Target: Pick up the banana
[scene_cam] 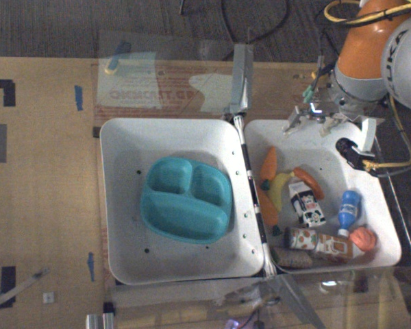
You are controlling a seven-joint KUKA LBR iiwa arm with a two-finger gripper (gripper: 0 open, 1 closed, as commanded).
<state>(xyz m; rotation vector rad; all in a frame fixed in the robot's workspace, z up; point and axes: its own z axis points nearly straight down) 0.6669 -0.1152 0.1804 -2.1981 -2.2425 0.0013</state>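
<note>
Banana point(281, 187) is what the jaws point(320, 115) are after, and they hang over the back rim of the right bin point(390, 242), well apart from it; whether they stand apart or together I cannot tell, since the metal at the wrist is small and blurred against the rim. Nothing lies between them. I judge the step to be the approach, with the reach not yet begun. The next move calls for travel toward the bin's left side and down, onto a fruit hemmed in closely: an orange carrot point(269, 163) lies just beside it toward the divider, another orange piece point(309, 181) is on its far side, and a small milk carton point(308, 206) covers its near end. Only a short yellow patch shows, so its lie and curve are hard to read. A blue bottle point(348, 211) stands farther right. The left bin point(123, 142) holds a teal divided plate point(186, 201).
</note>
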